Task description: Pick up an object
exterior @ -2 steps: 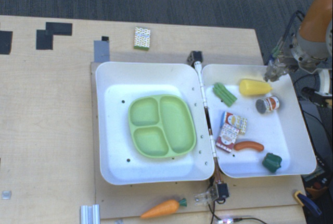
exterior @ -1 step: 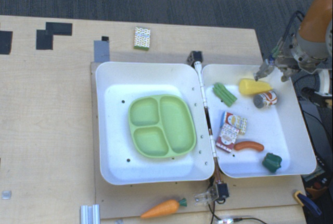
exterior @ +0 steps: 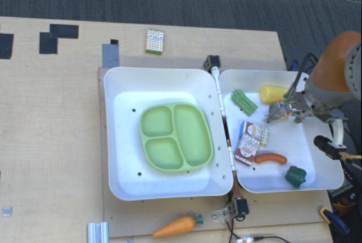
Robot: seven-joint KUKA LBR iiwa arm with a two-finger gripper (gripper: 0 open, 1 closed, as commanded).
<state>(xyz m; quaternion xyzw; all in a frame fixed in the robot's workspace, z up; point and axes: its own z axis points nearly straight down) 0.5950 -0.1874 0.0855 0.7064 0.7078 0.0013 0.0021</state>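
Note:
The right bin [exterior: 322, 179] holds a yellow piece [exterior: 272, 93] at the back, a green ridged piece [exterior: 244, 102], a small printed carton [exterior: 251, 142], an orange-red sausage [exterior: 270, 159] and a dark green pepper [exterior: 296, 176]. My gripper [exterior: 279, 113] hangs low over the bin's middle. It is just in front of the yellow piece and right of the green ridged piece, and I see nothing held in it. The arm's orange band [exterior: 337, 66] reaches in from the right.
The left bin [exterior: 121, 123] holds a light green divided plate [exterior: 176, 137]. A toy carrot [exterior: 176, 226] lies on the bench in front of the bins. A small patterned box [exterior: 154, 42] sits behind them. A metal divider [exterior: 222, 117] runs between the bins.

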